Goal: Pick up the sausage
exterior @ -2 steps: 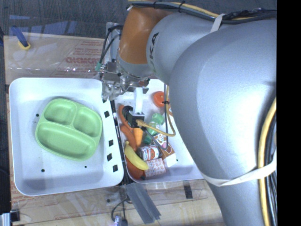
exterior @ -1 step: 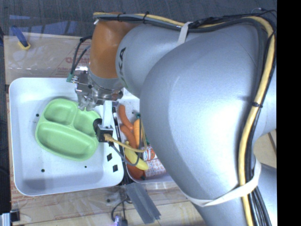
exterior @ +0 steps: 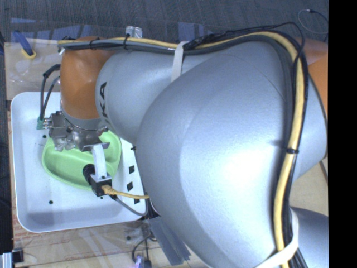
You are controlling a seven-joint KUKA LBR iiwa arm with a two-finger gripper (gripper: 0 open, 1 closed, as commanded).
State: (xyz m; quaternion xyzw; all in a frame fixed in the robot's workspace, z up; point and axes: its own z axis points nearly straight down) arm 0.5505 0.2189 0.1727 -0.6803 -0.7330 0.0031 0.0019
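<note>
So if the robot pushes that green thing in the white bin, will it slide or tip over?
The green thing looks smooth and glossy, like moulded plastic, so it would probably slide easily on the white bin floor. It seems low and wide, so tipping looks unlikely. It is likely stiff and light, though the arm hides much of it.

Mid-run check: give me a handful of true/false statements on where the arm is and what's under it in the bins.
1. The arm reaches over the left bin. True.
2. A green object lies in the left bin. True.
3. The wrist band is blue. False: it is orange.
4. The green object sits on the bench outside the bins. False: it is inside the left bin, under the wrist.
5. A yellow cable runs along the arm. True.
</note>
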